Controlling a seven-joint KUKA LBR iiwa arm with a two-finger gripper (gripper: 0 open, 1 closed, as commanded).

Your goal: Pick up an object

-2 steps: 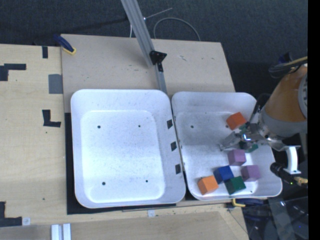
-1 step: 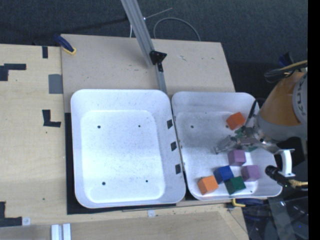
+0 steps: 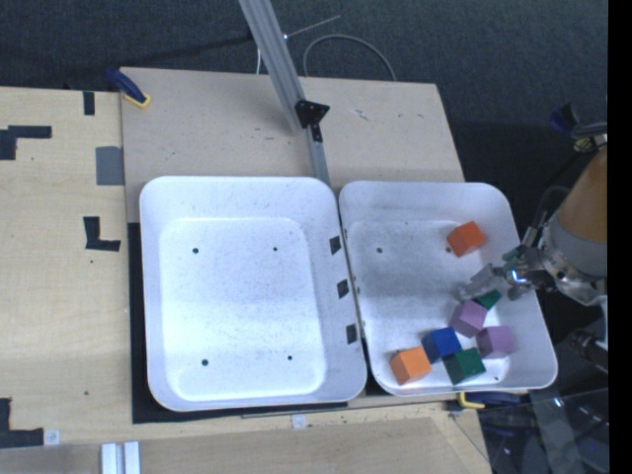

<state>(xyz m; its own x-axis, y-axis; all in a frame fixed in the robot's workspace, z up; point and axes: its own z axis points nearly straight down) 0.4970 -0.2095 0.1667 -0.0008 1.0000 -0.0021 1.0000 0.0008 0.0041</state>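
I see my gripper (image 3: 491, 286) low in the right white bin (image 3: 395, 215), just above a small purple block (image 3: 469, 317). I cannot tell how it is set. An orange block (image 3: 466, 237) sits apart, farther back in that bin.

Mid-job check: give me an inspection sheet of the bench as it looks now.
Surface: tan bench bearing left bin and right bin, side by side.
Job's things: in the right bin, orange cube, second orange cube, blue cube, green cube, two purple cubes.
Clutter: nothing seen.
Grippers: pincer over the right bin's right side, above the purple cubes; grasp unclear.
Cables: thin loop at the bench's far edge.
Surroundings: dark floor, slanted metal pole.
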